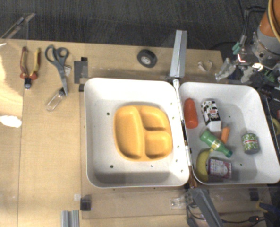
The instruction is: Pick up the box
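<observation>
Bench (40, 174) (scissors (59, 65), pliers (29, 65), bins (95, 126))

Looks like a robotics lab or workshop: wooden desk (45, 174) over dark carpet (106, 8), two white bins (97, 174) fixed side by side, scissors (59, 63), pliers (29, 65) and a tape roll (147, 58) lying around, loose cables (224, 46), grey-orange arm (274, 27) at right.

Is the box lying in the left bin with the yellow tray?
No, the box lies in the right bin, between the red sausage and the small carrot.
</observation>
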